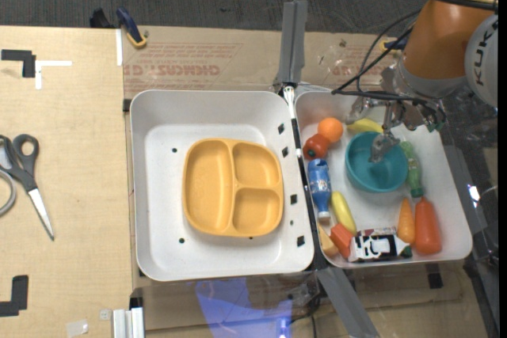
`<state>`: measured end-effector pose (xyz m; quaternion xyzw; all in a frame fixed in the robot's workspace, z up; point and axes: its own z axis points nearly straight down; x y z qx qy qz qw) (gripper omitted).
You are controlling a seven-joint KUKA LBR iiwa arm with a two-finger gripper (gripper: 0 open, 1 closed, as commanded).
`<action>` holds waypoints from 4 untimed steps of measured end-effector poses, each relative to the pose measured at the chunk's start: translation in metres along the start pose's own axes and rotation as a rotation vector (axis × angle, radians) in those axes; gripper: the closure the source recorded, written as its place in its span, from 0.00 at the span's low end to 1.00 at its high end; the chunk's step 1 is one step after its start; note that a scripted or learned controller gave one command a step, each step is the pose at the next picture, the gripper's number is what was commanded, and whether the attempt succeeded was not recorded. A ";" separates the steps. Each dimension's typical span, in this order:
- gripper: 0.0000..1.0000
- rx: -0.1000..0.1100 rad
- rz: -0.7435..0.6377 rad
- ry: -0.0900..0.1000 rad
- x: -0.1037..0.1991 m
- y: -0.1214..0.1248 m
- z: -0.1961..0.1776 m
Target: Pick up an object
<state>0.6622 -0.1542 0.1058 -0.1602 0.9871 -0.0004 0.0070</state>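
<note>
Your gripper (383,148) hangs right over the teal bowl (377,164), fingertips at its hollow; can't tell the grip state.

Bench (63,249) with bins (150,249), scissors (28,178)

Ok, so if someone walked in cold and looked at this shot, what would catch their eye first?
Probably the yellow divided plate, lying alone in the left bin. Next, the right bin, crowded with small items around a teal bowl, including an orange and a blue bottle. The gripper hangs over the bowl, under the arm's orange band.
</note>
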 end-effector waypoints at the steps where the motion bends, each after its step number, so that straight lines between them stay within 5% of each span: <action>1: 0.00 -0.001 0.007 0.009 0.037 0.073 0.012; 2: 0.00 0.001 0.111 0.006 0.002 -0.001 -0.007; 3: 0.00 -0.002 0.183 0.010 0.025 0.065 0.012; 4: 0.00 0.000 0.042 0.007 0.048 -0.005 -0.006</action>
